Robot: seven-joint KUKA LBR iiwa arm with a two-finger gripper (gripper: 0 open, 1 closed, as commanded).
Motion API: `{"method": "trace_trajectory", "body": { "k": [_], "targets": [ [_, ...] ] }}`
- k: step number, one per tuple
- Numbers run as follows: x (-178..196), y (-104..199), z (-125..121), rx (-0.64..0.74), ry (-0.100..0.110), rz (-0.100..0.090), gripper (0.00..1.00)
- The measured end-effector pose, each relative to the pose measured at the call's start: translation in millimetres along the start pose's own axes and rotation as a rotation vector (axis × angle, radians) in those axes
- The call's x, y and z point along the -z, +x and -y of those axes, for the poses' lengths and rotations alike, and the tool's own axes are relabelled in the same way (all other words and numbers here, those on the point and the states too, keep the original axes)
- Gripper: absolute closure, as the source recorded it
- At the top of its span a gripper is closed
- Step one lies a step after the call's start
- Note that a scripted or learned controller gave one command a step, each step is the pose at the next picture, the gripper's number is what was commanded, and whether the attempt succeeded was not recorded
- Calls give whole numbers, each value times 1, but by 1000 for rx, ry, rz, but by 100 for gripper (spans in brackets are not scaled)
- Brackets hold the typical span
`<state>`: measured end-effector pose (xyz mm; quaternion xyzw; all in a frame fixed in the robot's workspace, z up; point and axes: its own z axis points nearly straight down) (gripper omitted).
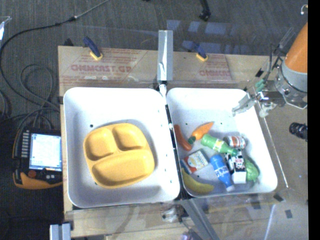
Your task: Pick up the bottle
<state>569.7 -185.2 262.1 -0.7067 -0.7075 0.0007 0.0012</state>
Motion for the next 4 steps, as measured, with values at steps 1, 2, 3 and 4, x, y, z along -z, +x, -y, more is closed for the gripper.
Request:
{"method": "trace_trajectory", "body": {
  "k": [1,2,3,4],
  "targets": [
    [-154,30,57,4,-1,-1,0],
    [-171,86,76,-101,-20,3,0],
    [-162,86,76,-102,-20,2,100],
    [-79,140,-13,-16,0,3,100]
  ]
}}
